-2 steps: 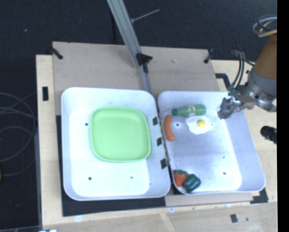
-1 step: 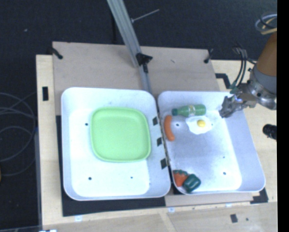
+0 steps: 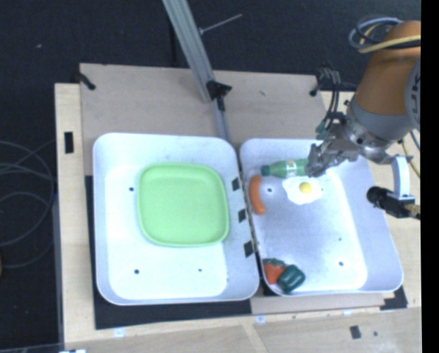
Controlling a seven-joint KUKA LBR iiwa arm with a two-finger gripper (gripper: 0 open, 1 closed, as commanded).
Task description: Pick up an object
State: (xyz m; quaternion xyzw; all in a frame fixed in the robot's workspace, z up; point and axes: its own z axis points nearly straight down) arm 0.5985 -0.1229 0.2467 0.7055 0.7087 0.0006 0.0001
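Hovering at about 1 o'clock of the right bin (image 3: 373,271), the gripper (image 3: 320,160) hangs just over the cap end of a green bottle (image 3: 284,170), which lies on its side near the bin's far wall. I cannot tell how far the gripper is open, and nothing can be made out in its grasp. Just beside the bottle, at its 4 o'clock, lies a toy fried egg (image 3: 304,190); an orange sausage-like piece (image 3: 257,194) rests at the bin's 9 o'clock edge. The bottle looks light, stiff and smooth, so it may roll or slip; I judge a grasp across the middle of its body safest. The left bin (image 3: 116,271) carries a green plate (image 3: 182,204).
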